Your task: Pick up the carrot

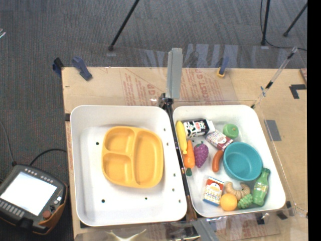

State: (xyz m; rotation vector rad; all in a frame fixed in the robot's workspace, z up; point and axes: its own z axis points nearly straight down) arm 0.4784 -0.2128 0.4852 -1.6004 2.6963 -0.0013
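While the tool's state cannot be told, the carrot (188, 155) lies untouched against the right bin's (251, 112) left wall, beside a banana (181, 133).

Glossy plastic bins (80, 134), a smooth yellow plastic tray (133, 157), matt cardboard bench (115, 87).

My arm, wrist and jaws stand clear of the table (125, 87), with no part of me reaching in over it. My pose, and how my jaws stand, cannot be told from here.
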